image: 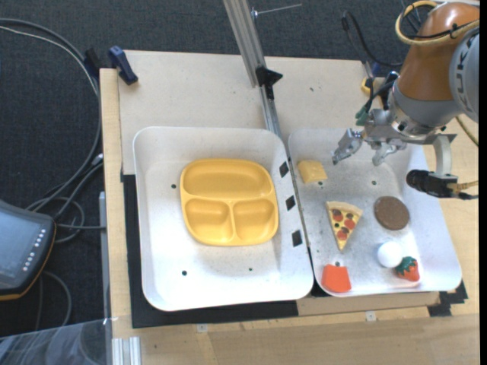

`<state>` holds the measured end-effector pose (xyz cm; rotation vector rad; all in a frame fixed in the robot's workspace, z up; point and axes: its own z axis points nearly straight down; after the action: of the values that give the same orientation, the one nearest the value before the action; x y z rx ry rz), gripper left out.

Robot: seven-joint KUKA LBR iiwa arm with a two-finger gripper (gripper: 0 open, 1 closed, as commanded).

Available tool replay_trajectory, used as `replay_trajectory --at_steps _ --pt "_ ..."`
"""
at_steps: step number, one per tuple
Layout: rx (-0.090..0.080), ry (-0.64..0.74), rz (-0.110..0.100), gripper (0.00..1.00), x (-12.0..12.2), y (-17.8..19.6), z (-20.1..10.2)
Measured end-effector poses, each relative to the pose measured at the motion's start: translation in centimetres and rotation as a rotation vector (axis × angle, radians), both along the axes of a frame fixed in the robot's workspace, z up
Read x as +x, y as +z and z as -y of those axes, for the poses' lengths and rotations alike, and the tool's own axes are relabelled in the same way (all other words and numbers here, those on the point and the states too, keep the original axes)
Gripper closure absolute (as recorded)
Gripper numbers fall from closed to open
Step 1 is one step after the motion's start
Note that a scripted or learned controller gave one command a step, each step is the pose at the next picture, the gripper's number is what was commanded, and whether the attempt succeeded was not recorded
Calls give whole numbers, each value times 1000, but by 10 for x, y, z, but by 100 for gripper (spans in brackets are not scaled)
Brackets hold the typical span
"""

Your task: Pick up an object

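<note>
Two bins: the left bin (152,280) carries a yellow divided tray (228,201); the right bin (437,242) holds the toy food.
Items: cheese piece (312,171), pizza slice (343,223), brown patty (392,213), white ball (389,254), strawberry (408,268), orange block (336,277) (all lying apart).
Gripper (362,150): fingers spread, nothing between them, above the right bin's far end, near the cheese piece.
Writing: none legible.
Surface: pale wooden bench (190,90), dark carpet around, cables at left.
</note>
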<state>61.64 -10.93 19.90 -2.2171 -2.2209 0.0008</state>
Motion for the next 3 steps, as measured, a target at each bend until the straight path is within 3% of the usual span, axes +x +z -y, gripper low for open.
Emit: replay_trajectory --at_steps 1,3 --pt "0 0 0 0 0 0 0" --pt "0 -1 -6 0 7 -103 -5"
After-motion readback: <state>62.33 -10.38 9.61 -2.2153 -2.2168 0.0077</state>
